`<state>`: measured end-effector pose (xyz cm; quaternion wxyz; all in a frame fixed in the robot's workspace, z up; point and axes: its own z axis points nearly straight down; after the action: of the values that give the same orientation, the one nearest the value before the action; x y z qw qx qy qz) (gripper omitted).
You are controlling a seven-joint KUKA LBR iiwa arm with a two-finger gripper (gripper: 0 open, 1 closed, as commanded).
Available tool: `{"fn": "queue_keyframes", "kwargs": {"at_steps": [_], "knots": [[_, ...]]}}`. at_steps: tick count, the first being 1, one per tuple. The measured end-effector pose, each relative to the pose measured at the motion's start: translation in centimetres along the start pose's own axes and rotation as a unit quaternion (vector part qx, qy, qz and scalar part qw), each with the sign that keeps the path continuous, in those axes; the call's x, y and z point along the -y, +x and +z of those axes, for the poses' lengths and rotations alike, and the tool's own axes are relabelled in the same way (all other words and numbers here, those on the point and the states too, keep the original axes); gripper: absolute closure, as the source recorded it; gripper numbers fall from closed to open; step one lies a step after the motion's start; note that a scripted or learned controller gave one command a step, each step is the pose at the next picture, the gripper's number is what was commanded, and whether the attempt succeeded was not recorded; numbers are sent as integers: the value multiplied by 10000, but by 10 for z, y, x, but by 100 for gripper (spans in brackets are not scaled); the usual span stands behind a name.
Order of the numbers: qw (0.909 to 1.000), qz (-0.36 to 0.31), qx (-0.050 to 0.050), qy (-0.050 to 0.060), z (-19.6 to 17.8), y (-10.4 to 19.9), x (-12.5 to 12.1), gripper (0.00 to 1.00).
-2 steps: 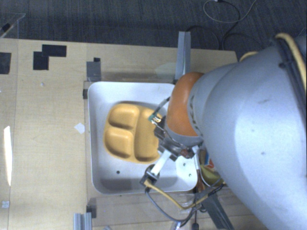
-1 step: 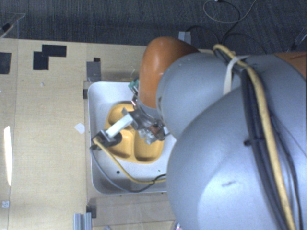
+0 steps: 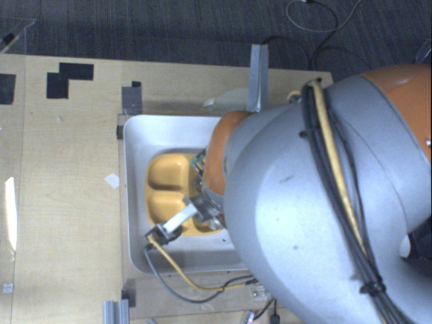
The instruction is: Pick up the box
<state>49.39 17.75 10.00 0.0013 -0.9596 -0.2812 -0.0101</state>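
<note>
A: One white bin (image 3: 135,187) on view, set on the pale wooden bench (image 3: 67,201). Spotted the box (image 3: 167,175) yet?

B: Yes. Yellow, with two rounded lobes, one behind the other. Lies on the bin floor, nearer the left wall than the middle. Right side hidden under the wrist.

A: And the arm (image 3: 324,201)?

B: Huge and grey, reaching in from the right and covering most of that half. Orange band (image 3: 405,90) up at the top right, and more orange lower down by the wrist, right above the bin.

A: Any view of the gripper (image 3: 200,209)?

B: Barely. Tucked under the wrist, right at the box's right edge, over the bin. Cannot tell whether open or closed, nor whether touching the box. Too much hidden by the arm itself.

A: What about that pale bar sticking out to the lower left?

B: A white bracket (image 3: 177,221) with a dark tip, slanting across the near lobe of the box. Feeds a yellow cable (image 3: 179,272) and a dark one, both looping over the bin's near rim.

A: Anything else around?

B: Grey metal post (image 3: 258,73) upright behind the bin, a shorter one (image 3: 132,98) at the far left corner. Black tape marks (image 3: 67,76) on the bench at the upper left. Dark carpet (image 3: 169,12) beyond, with a thin looped wire (image 3: 312,13).
</note>
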Motion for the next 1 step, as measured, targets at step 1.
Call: {"fn": "queue_keyframes", "kwargs": {"at_steps": [1], "knots": [[9977, 678, 37, 22, -26, -36, -50, 100]]}}
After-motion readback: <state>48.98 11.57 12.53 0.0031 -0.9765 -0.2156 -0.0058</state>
